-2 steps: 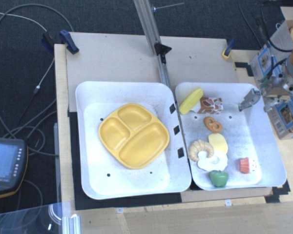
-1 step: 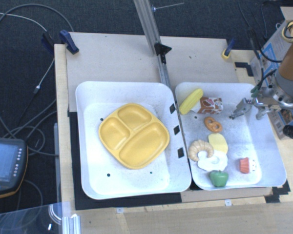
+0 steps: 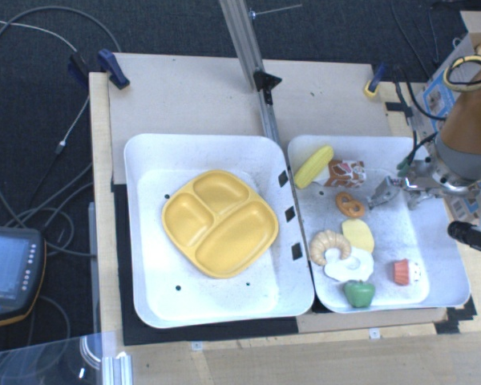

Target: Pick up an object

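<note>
From above, we see the gripper (image 3: 394, 189) poised over the right bin (image 3: 445, 295), its fingers spread and nothing between them. The arm (image 3: 465, 135) leans in from the right edge. Just left of the fingertips, and apart from them, lies a pretzel (image 3: 351, 206); it looks to us the nearest candidate. Up near the bin's back wall sit a corn cob (image 3: 313, 167) and a small brown-and-white packet (image 3: 346, 172), touching or nearly so. Lower down, a croissant (image 3: 329, 245), a yellow slice (image 3: 357, 235) and a fried egg (image 3: 349, 266) crowd together, with a green pepper (image 3: 359, 293) just below and an orange-red piece (image 3: 402, 272) to their right. The left bin (image 3: 144, 295) carries a yellow tray (image 3: 220, 223).

To do this step well, we judge the gripper should centre over the pretzel before descending, keep the fingers wide enough to straddle it, and close only once low against the bin floor. The thin, flat shape could slip out; the corn may prove an easier grasp.
</note>
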You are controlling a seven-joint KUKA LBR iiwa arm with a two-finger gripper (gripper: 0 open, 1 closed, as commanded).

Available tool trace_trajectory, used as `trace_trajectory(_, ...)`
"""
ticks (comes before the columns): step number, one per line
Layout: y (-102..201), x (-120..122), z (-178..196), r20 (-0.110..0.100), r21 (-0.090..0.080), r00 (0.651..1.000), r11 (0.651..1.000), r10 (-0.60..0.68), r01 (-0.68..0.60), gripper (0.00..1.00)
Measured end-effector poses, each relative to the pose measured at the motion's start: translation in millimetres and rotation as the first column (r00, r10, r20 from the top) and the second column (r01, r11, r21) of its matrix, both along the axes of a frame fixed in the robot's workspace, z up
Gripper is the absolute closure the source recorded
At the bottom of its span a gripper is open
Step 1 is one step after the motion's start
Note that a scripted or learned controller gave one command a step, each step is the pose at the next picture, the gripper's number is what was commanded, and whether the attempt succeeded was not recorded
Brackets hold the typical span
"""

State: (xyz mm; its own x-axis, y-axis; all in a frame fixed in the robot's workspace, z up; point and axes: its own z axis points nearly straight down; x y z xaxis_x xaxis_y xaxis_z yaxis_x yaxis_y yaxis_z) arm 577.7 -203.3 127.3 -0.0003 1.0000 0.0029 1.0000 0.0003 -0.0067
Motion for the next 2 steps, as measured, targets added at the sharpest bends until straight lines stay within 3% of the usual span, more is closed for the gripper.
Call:
trace_trajectory(1,-0.4,2.4,14.7,0.009,-0.002,1.000,1.000,0.001,-0.001,1.00)
trace_trajectory(2,-4.3,-4.5,74.2,0.014,-0.006,1.000,1.000,0.000,0.000,1.00)
